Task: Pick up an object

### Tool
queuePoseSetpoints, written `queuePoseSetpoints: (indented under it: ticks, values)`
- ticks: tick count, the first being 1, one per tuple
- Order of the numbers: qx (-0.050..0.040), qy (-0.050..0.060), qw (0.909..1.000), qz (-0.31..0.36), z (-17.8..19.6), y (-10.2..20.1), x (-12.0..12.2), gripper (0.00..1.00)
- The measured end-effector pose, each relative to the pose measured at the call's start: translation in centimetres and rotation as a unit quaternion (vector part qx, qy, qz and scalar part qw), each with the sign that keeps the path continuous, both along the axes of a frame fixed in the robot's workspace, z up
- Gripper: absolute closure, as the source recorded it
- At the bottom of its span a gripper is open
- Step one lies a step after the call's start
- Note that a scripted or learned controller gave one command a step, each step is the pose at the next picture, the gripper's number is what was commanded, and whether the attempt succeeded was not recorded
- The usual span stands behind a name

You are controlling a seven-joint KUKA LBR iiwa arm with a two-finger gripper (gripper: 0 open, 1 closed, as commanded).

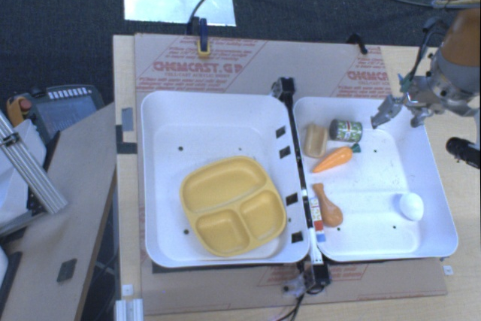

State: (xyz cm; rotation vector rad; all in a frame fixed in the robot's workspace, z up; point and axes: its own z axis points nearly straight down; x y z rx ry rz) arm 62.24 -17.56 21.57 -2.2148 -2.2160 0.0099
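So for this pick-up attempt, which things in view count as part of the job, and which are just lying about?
Part of the job:
- gripper, above the right bin's far edge
- right bin
- pickable items in it: small can, toy carrot, tan block, toy drumstick, white egg

Lying about:
- left bin
- yellow divided tray inside it
- cardboard sheet under the bins

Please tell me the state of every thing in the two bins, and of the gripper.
Tray: flat in left bin, nothing in it.
Can: lying on its side.
Carrot: lying flat, below the can.
Drumstick: lying flat.
Egg: resting alone.
Tan block: beside the can.
Gripper: open, holding nothing, above right bin.
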Motion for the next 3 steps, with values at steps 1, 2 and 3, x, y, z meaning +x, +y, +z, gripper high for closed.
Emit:
queuePoseSetpoints:
  ticks: [1, 2, 3]
  values:
    - [-0.0011, -0.006, 1.0000, 0.001, 0.8, 0.0, 0.3, 0.00]
    - [-0.0008, -0.005, 1.0000, 0.001, -4.8, 0.0, -0.7, 0.00]
    - [-0.0007, -0.005, 1.0000, 0.002, -10.6, 0.2, 0.2, 0.00]
